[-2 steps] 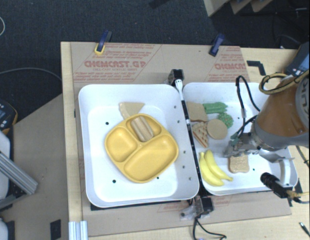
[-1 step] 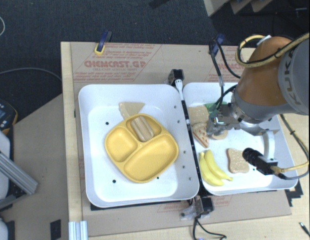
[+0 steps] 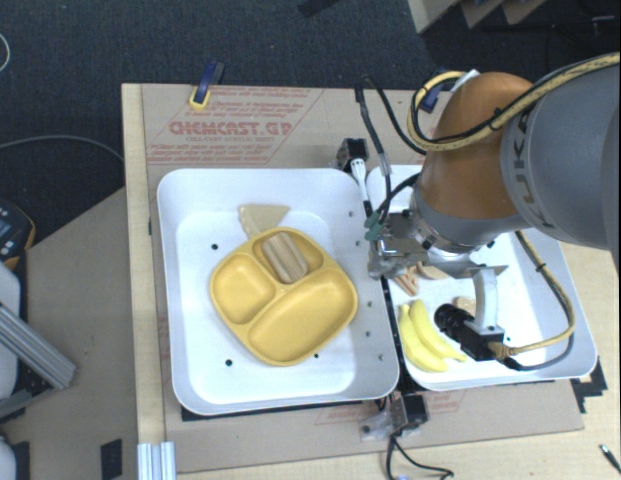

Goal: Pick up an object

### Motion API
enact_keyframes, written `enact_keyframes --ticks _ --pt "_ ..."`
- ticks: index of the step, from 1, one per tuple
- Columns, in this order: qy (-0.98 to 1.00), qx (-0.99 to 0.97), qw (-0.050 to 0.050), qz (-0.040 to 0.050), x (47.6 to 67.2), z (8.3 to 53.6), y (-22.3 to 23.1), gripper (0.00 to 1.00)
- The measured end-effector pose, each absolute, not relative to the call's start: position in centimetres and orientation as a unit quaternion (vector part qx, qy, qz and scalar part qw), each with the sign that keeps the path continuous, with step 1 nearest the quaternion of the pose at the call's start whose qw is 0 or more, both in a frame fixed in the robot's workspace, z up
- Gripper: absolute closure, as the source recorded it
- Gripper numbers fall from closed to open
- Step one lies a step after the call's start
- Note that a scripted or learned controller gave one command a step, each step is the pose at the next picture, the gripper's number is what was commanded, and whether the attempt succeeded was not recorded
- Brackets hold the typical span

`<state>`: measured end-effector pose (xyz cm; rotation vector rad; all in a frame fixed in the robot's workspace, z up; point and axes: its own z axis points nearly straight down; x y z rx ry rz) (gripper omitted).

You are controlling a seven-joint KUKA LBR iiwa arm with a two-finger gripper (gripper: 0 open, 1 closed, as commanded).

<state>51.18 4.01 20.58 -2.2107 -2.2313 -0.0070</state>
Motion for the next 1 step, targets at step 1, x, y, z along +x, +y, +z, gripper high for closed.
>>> enact_keyframes --ticks 1 --pt "-0.71 -0.704 -0.003 -0.0069 47.94 35.06 8.65 1.0"
